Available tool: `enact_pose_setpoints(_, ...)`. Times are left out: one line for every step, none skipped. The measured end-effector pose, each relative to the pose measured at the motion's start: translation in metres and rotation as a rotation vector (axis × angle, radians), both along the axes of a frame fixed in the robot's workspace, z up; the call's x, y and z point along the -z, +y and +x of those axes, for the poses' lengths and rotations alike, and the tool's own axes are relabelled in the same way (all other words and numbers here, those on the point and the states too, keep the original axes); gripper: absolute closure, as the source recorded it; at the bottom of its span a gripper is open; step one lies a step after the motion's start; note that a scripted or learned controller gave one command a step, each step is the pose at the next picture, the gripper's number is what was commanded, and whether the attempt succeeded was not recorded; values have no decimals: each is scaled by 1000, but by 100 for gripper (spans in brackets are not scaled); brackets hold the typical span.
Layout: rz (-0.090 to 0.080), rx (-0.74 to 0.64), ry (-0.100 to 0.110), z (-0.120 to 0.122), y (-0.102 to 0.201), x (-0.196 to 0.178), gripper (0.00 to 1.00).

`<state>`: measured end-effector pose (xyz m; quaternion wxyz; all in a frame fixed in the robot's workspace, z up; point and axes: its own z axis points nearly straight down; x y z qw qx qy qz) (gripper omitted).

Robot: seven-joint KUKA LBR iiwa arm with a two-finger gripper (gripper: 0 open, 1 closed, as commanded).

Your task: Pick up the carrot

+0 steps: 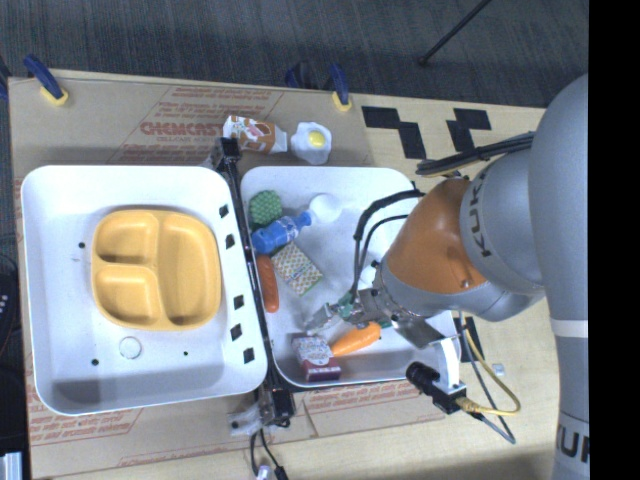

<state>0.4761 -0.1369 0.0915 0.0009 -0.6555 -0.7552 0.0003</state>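
Orange carrot [357, 340] just beside gripper [335, 315].

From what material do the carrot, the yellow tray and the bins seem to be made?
Carrot: probably plastic toy food; its orange surface is smooth and even. Tray: likely moulded plastic, with rounded compartments and a soft sheen. Bins: apparently white plastic, matte, with rounded corners.

- A yellow divided tray [157, 266] is lying in the left bin [40, 268].
- A blue bottle [277, 234], green ball [265, 208] and sausage [268, 282] are sitting right of that tray.
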Motion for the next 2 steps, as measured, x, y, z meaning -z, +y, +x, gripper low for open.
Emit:
enact_pose_setpoints(2,-380,2,0,21,0,0)
enact_pose_setpoints(1,-435,0,13,39,0,0)
